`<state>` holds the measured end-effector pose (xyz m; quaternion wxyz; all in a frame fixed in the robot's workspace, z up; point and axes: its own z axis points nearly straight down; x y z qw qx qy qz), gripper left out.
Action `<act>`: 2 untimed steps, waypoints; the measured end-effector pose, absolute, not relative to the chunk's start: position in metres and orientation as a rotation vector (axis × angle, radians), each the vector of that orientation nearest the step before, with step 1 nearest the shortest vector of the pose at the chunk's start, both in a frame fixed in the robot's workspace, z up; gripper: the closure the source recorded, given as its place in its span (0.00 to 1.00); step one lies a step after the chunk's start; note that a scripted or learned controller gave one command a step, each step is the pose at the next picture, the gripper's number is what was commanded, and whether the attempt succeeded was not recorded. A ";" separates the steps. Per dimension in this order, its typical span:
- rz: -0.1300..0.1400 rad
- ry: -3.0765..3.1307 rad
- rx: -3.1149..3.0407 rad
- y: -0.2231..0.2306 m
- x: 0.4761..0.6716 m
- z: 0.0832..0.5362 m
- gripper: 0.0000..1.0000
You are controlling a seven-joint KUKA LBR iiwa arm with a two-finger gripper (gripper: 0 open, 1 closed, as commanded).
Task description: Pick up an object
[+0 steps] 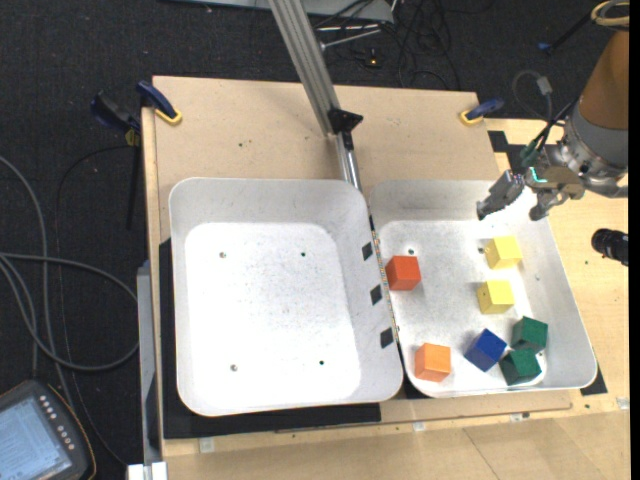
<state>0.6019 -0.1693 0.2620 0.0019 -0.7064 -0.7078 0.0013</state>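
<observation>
Cam view, from above at a slant: you've got two white bins side by side on the bench. Left bin (pixel 265 298) has just dark specks on its floor. Right bin (pixel 440 223) holds all the blocks.

Blocks, right bin: red-orange cube (pixel 403 272) near the left wall, mid-bin. Orange cube (pixel 433 361) at the front, near the divider. Blue cube (pixel 487 349) just right of it, w/ a gap between. Two green cubes at the front-right corner: one (pixel 531 332) sits just behind the other (pixel 520 366), touching or nearly so. Two yellow cubes on the right side: rear one (pixel 502 251), front one (pixel 496 295), close but apart.

Arm (pixel 605 98) comes in from your right, orange band up top. Gripper (pixel 520 200) hangs over the bin's rear-right corner, above and behind the rear yellow cube. Fingers spread apart, nothing between them. Whether the tips touch the bin floor, can't tell.

Bench: blue-and-yellow clamps at rear-left (pixel 160 103) and rear-right (pixel 482 111) corners. Metal pole (pixel 305 53) slants down to the bins' shared rear edge.
</observation>
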 end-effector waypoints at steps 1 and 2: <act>0.000 -2.224 -2.219 -0.169 0.603 0.265 0.00; 0.005 -2.217 -2.220 -0.171 0.592 0.213 0.00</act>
